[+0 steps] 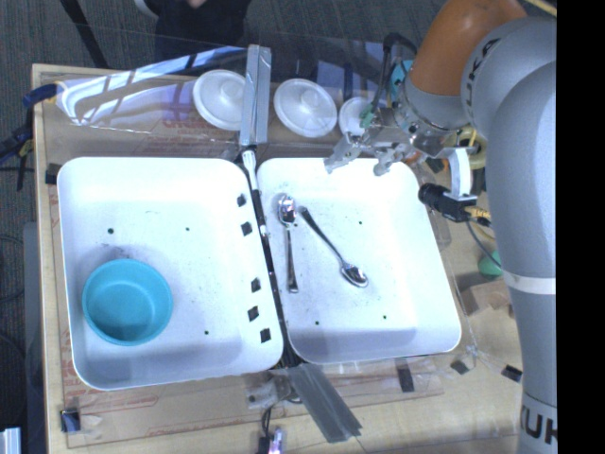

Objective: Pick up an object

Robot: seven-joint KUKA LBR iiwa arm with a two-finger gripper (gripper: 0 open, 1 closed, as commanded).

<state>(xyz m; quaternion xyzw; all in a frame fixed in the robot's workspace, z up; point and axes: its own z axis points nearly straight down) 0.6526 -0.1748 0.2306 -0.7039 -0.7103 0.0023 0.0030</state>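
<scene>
In the camera view, 2 white bins sit side by side. The left bin carries 1 blue bowl near its front left corner. The right bin carries 2 metal spoons, slim and shiny: spoon 1 lies along the left wall, spoon 2 slants across the middle. The gripper hovers over the right bin's back edge, fingers spread apart, holding nothing.
</scene>
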